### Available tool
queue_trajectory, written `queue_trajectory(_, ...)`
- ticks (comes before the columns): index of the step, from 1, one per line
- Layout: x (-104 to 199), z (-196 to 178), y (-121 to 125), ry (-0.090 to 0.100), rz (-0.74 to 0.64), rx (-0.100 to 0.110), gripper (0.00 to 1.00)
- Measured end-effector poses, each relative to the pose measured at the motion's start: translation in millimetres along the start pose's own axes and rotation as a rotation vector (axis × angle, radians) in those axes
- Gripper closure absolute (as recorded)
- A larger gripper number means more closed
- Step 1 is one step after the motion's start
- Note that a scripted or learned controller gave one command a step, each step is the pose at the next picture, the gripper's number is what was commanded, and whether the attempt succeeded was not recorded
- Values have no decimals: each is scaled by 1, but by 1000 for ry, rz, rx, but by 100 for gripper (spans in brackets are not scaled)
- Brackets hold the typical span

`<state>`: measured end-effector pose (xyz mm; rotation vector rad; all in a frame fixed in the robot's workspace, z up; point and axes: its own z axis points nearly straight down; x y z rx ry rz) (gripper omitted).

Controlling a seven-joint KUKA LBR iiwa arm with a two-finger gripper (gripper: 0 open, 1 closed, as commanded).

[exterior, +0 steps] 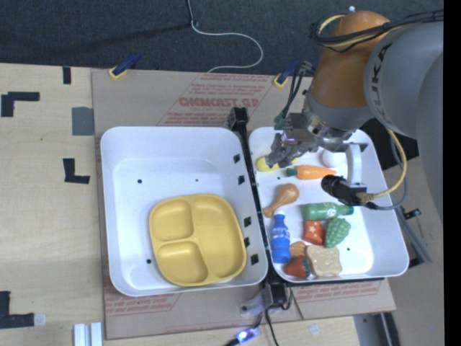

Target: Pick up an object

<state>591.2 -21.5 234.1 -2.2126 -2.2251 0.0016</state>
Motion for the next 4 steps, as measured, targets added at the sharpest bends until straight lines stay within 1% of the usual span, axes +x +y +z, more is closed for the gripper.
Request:
queue_trajectory(1, 38, 1, -23, -1, 1, 1, 100)
queue_trajectory(2, 82, 5, -45, -2, 1, 1, 100)
queue_trajectory(3, 108, 18, -82, -2, 3, 4, 100)
queue_trajectory(4, 110, 1, -80, -1, 3, -2, 100)
